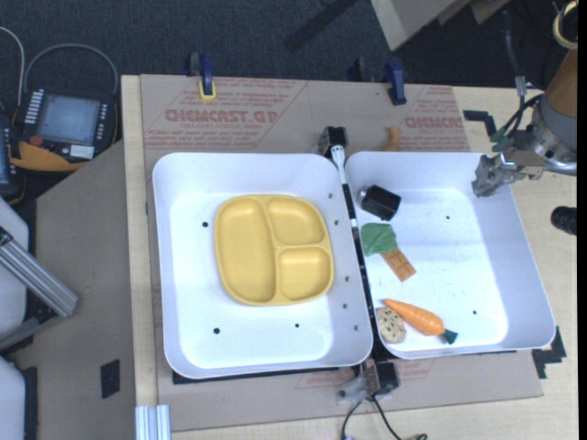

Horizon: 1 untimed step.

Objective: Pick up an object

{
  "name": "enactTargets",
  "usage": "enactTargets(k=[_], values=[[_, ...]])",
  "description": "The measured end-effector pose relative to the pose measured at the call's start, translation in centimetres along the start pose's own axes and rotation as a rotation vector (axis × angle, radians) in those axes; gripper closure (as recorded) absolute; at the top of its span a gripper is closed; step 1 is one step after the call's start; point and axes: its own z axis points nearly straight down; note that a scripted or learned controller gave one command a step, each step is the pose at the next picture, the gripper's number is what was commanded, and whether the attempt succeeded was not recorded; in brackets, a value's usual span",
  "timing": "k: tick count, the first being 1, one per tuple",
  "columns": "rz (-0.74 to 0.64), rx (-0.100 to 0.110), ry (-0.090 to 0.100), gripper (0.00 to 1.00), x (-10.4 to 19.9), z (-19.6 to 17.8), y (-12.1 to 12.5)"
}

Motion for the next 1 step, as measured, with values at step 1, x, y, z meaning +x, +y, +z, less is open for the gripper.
enactTargets(k=[1], values=[[0.001, 0.004, 0.001, 1.00, -0.02, -1.60, 0.11]])
